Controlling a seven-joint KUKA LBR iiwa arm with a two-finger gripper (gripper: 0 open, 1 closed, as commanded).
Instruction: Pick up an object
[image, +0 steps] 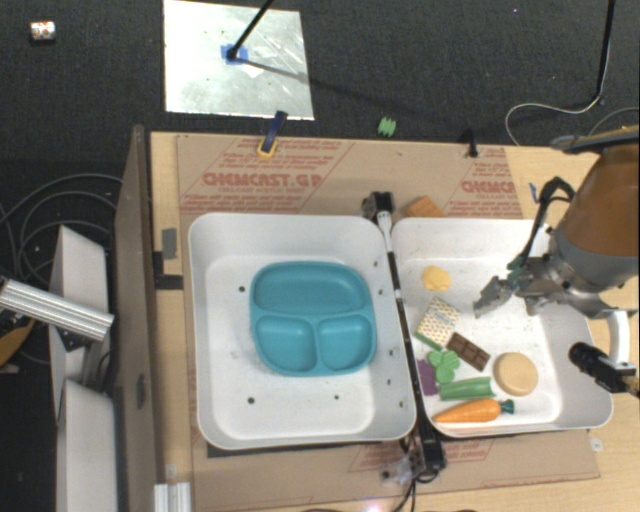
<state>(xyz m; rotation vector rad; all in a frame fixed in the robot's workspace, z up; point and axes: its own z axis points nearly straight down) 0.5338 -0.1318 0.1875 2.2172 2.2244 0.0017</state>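
While the carrot (468, 410) lies at the near edge of the right bin (575, 345), a green stick (466, 388), round biscuit (517, 373), brown bar (467, 350), purple piece (427, 376) and checkered cracker (437, 324) sit just behind. Farther back, a yellow lump (436, 278) rests. The gripper (507, 295) hovers over bare floor; whether it is open is unclear. The left bin (225, 300) holds a blue tray (312, 316).

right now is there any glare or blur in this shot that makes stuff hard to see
Camera view: the metal sheet on the dark floor glares in patches; the gripper over the right bin looks soft, its fingers hard to resolve; the white bins are bright but not blown out, and the teal tray in the left bin, the carrot and the round cookie read sharply.
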